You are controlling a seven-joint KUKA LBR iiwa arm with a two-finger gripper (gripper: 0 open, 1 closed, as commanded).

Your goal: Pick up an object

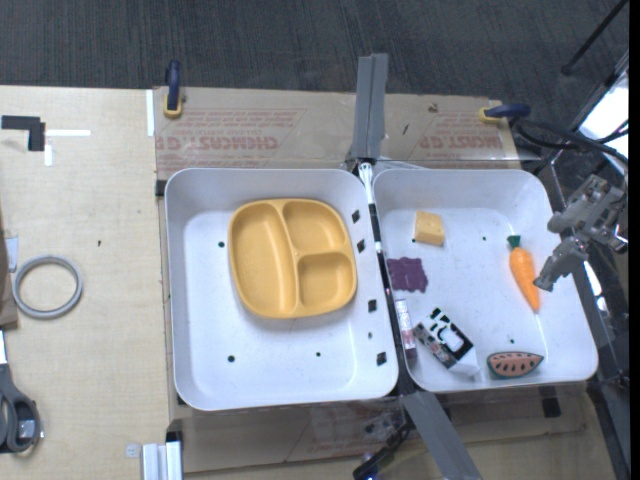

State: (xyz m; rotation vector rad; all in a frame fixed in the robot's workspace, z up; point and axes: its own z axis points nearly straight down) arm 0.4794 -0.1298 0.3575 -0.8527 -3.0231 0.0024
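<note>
My gripper (553, 273) hangs at the right rim of the right bin (470, 183), just beside the toy carrot (524, 275), its tip close to the carrot's lower half; whether my fingers are spread or pressed together I cannot tell (they blur into one grey shape). Measured from the carrot: the watermelon slice (515, 363) lies below it, the black-and-white packet (445, 338) below and left, the purple piece (407, 274) well left, the yellow cheese block (430, 228) up and left.
</note>
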